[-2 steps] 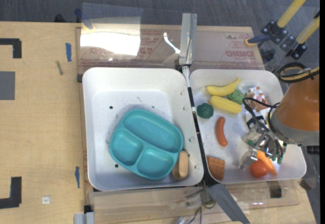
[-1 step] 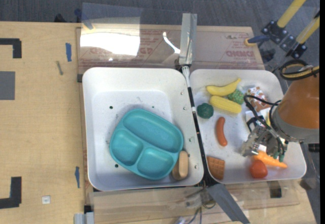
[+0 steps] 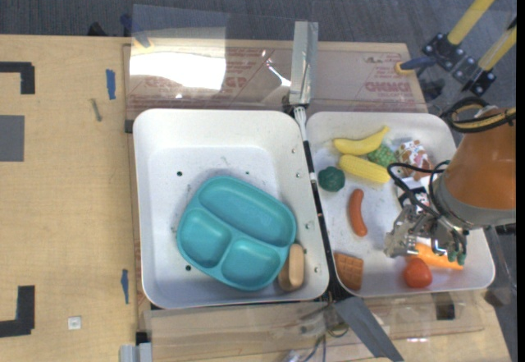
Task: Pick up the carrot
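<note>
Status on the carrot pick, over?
Gripper low in right bin, directly over carrot. Grasp unconfirmed. Tomato close beside carrot; sausage apart.

Jaws [image 3: 408, 239] beside carrot [image 3: 435, 256], right bin [image 3: 478, 277]

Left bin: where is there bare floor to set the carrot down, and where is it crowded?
The left bin is bare along its back, behind the teal plate, and down its left side. Its front right corner is tight, with a bread roll against the plate. The right bin is crowded around the gripper and carrot.
</note>
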Tool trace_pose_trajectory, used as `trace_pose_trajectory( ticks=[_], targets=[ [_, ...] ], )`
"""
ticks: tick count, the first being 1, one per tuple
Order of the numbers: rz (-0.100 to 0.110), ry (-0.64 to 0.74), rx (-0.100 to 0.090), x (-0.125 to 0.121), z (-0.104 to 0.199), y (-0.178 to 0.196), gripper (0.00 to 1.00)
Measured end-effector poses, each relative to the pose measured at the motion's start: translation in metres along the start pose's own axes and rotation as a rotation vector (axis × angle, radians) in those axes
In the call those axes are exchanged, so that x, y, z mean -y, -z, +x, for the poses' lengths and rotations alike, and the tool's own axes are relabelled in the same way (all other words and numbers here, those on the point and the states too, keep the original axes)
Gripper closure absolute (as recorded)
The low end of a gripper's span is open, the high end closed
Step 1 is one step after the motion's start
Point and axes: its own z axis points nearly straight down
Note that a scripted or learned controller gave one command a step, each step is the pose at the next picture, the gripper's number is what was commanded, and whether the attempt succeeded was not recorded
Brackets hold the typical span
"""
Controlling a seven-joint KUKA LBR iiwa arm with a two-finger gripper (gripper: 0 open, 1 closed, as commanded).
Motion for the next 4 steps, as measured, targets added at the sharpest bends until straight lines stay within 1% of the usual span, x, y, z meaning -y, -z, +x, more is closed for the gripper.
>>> trace_pose_trajectory(
  ticks=[1,2,3,4],
  targets=[
    [-0.002,0.067,0.005,0.029,-0.009,-0.018,1.00],
    [0.000,0.307,0.004,0.021,-0.006,0.007,1.00],
    [0.000,0.489,0.005,0.041,-0.019,0.003,1.00],
    [0.005,0.493,0.041,0.036,-0.030,0.012,0.00]
  ],
)
